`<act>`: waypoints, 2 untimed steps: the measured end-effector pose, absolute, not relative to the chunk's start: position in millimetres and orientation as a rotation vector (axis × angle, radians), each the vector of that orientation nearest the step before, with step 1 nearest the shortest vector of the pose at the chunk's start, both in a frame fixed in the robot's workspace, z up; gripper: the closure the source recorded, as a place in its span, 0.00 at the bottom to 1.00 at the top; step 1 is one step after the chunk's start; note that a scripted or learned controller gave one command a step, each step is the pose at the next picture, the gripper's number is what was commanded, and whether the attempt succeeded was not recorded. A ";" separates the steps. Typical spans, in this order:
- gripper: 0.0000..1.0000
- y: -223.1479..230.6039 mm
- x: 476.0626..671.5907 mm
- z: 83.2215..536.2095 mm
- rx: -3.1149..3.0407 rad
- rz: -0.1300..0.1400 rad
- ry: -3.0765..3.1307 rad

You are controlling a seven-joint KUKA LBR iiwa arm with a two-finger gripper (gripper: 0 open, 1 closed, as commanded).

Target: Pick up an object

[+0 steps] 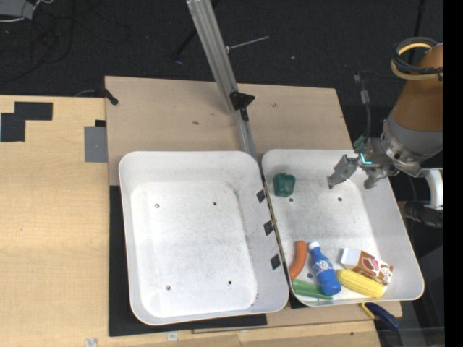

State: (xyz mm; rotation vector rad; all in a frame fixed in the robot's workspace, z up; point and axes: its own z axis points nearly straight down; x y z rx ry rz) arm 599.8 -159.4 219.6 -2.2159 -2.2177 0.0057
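The gripper (356, 175), fingers spread and holding nothing, hangs over the right bin (405, 241)'s bare far corner, well clear of the green pepper (283, 185).

Toys (340, 270) clustered, right bin's (383, 215) near edge

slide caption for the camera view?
Two-finger gripper, open, hovers over right white bin; green toy pepper apart from toys clustered at near edge.

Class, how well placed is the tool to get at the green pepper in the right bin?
Probably well placed: the green pepper lies alone at the right bin's far left corner, with bare floor between it and the tool. The nearby bin wall might crowd a grasp.
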 end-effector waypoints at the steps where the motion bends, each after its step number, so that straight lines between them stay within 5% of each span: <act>1: 0.00 -159.6 600.7 222.1 -2.218 0.002 -2.221; 2: 0.00 -155.2 600.0 178.5 -2.217 0.006 -2.218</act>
